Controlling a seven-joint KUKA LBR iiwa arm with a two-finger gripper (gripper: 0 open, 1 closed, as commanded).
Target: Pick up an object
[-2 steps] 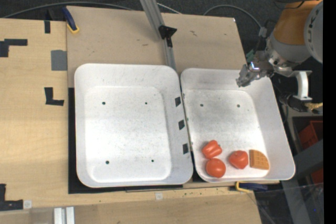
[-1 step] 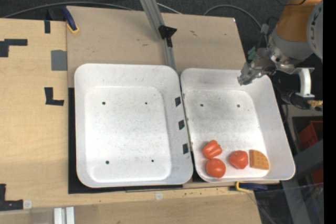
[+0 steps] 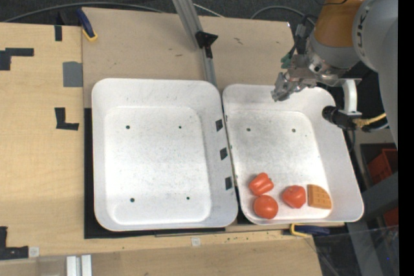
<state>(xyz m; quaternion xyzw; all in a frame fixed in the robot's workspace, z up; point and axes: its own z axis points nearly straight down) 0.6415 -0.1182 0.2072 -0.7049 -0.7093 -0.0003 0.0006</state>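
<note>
Two white bins side by side; right bin (image 3: pixel 336 139) holding four small items at its near edge: three red pieces (image 3: pixel 261 184) and a tan waffle (image 3: pixel 318 196). Gripper (image 3: pixel 282 92) hovering over far rim, well apart; finger state impossible to tell. Apparently approach stage; next, reaching toward near edge and descending.

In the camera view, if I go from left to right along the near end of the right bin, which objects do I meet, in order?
Red pepper-like piece → round red tomato-like piece → second red piece → tan waffle-like square. All four lie inside the right bin.
</note>
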